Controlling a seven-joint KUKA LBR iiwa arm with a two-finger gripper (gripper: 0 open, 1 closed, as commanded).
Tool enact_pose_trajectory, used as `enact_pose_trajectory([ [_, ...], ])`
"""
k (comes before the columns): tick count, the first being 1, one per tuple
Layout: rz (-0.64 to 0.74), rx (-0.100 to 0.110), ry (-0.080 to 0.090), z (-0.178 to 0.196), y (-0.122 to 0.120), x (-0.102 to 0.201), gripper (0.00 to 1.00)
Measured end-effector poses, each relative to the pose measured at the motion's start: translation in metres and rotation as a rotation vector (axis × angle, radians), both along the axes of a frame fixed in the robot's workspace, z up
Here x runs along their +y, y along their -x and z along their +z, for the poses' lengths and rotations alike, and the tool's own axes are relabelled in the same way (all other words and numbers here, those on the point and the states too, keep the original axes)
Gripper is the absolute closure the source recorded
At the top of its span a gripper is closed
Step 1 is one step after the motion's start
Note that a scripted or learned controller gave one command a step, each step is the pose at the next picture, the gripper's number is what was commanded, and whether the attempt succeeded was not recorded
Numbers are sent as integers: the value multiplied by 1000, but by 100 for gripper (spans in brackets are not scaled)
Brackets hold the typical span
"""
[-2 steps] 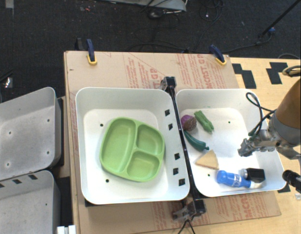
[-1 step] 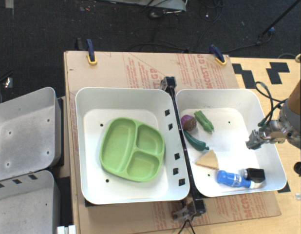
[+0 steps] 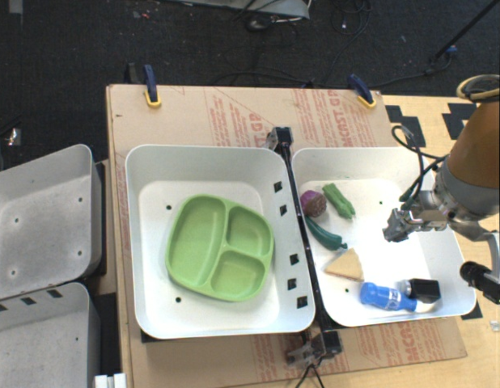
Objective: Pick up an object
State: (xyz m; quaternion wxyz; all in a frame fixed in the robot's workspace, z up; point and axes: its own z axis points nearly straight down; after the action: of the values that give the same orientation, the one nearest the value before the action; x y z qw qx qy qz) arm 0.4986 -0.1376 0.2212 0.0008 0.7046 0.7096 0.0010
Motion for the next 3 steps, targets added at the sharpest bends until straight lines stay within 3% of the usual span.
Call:
enact_pose_trajectory([
  [2,0,1,0,17,-37,109,100],
  [3,0,2,0,24,-44,158,100],
])
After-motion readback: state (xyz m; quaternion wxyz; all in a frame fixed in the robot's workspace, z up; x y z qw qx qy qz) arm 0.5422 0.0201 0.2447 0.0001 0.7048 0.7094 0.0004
